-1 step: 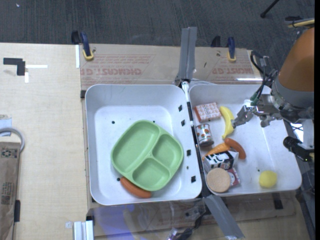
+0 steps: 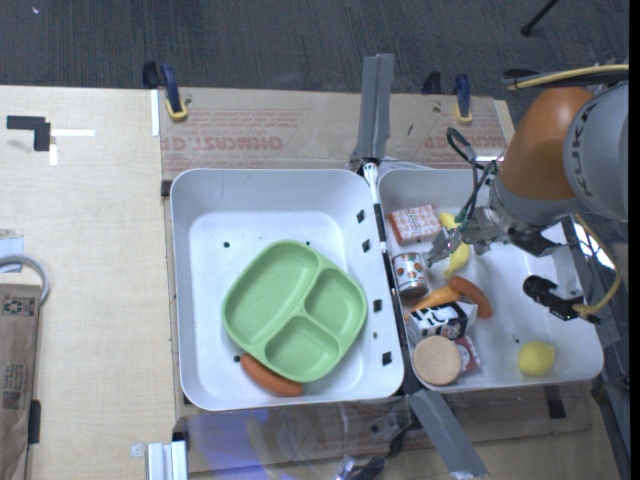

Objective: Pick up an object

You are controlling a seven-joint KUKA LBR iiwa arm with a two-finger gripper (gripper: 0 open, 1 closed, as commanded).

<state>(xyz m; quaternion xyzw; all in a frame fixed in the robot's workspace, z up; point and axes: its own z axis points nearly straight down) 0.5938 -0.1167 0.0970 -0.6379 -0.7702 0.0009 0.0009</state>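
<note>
Gripper (image 2: 452, 236) metal hangs low in the right bin (image 2: 580, 363), its tips at a yellow banana (image 2: 457, 257); whether they pinch the fruit cannot be told. The banana is smooth and curved, its long axis running roughly from upper left to lower right. Just below lie an orange carrot (image 2: 462, 293), slanted, a small can (image 2: 409, 272) and a flat round disc (image 2: 437, 360). A lemon (image 2: 537, 358) sits apart. The left bin (image 2: 200, 208) holds a glossy green divided plate (image 2: 294, 311).

The cardboard sheet (image 2: 300, 128) behind the bins carries red upside-down print, roughly "CHEMCAST". A recycling symbol marks the brown bag (image 2: 18, 368) at left.
</note>
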